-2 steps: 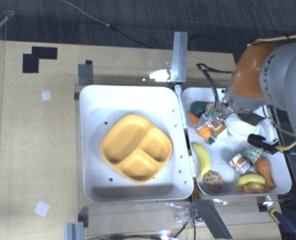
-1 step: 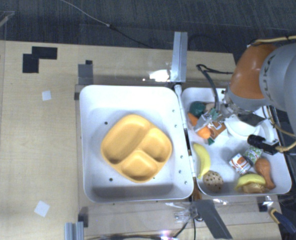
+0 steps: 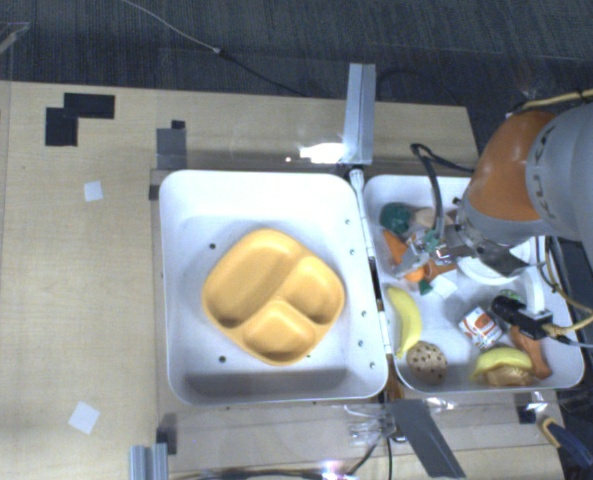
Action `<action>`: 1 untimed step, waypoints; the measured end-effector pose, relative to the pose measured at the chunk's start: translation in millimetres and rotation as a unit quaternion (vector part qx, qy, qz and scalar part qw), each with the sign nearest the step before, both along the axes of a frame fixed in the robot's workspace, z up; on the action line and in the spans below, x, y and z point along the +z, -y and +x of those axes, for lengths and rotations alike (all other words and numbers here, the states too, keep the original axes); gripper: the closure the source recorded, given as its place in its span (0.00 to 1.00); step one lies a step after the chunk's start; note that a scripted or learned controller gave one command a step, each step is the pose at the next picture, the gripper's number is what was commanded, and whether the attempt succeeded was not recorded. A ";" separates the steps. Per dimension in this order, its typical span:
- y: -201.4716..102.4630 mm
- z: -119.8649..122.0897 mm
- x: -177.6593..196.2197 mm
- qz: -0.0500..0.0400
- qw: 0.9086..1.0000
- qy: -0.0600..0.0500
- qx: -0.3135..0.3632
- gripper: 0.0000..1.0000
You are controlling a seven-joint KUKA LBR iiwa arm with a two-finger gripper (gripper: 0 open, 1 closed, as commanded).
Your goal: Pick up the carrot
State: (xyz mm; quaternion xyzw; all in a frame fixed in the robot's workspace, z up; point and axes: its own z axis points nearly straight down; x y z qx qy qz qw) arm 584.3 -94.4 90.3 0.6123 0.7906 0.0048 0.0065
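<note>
1. The carrot (image 3: 396, 249) lies in the right bin (image 3: 566, 373), near its upper left, by the divider.
2. The gripper (image 3: 434, 258) hangs just beside it; I cannot tell its state.
3. Approach step: next, centre over the carrot, then close.

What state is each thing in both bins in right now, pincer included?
Yellow divided plate: upright, alone in the left bin.
Carrot: lying in the right bin, near the divider, not lifted.
Pincer: low over the right bin beside the carrot; grip unclear.
Banana: lying flat along the divider.
Brown ball: resting in the near corner.
Red-and-white packet: lying tilted.
</note>
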 end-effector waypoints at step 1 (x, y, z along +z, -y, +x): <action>-5.6 10.0 -0.4 0.002 0.994 -0.001 -0.111 0.00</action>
